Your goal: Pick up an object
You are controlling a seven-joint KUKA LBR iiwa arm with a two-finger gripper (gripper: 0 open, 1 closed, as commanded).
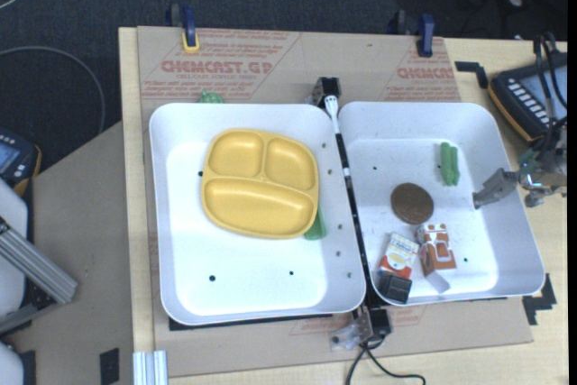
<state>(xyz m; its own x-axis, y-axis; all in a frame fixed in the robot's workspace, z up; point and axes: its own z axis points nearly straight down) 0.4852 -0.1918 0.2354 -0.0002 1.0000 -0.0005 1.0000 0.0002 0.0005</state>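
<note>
The right bin [469,126] holds a green oblong piece [448,163] near its back right, a brown round disc [412,203] in the middle, and two small orange-and-white cartons [398,255] [437,250] by the front wall. A black block [393,287] lies just below the left carton. My gripper [509,183] reaches in over the right rim of this bin, to the right of the disc and below the green piece, touching none of them.
The left bin [180,194] carries a yellow divided plate [261,183] with a green item [315,227] poking out under its lower right corner. A black-and-orange device [527,95] sits on the bench at the far right. Blue clamps [188,21] [425,32] hold the board's back edge.
</note>
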